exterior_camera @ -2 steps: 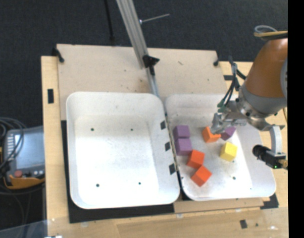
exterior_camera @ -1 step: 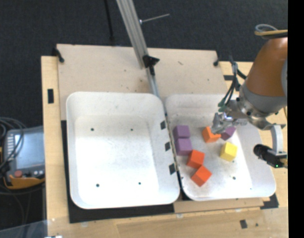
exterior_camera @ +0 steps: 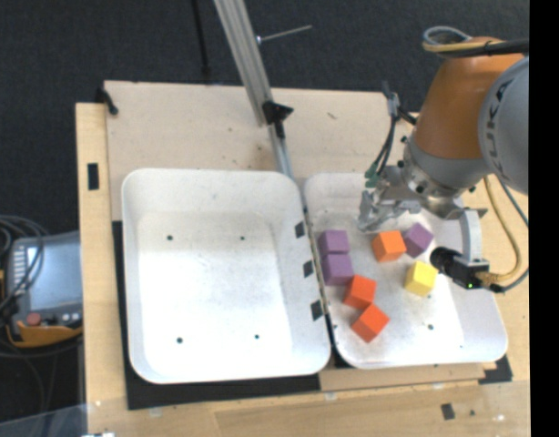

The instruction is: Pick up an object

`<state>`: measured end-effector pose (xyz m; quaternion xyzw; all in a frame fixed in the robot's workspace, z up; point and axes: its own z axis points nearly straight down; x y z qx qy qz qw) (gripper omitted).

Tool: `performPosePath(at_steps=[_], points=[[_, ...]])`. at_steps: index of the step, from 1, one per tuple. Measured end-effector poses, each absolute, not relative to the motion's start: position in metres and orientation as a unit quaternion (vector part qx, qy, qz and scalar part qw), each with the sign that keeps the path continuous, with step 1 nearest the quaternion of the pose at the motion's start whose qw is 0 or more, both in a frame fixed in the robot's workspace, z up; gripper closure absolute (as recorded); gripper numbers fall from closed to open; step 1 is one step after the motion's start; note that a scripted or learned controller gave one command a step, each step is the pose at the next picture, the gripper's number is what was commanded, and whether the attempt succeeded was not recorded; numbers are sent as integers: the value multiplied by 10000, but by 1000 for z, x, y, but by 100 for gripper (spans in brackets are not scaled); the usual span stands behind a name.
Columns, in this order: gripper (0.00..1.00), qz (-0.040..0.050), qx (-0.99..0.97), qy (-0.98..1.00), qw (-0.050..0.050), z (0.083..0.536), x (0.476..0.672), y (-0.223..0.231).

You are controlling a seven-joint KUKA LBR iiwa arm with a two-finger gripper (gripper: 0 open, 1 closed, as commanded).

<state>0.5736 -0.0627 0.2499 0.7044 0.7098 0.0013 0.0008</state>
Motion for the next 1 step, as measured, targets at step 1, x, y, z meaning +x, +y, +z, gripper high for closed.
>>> performPosePath(at_steps=[1], points=[[100, 6, 7049, 7093, 10, 237, 589, -13]])
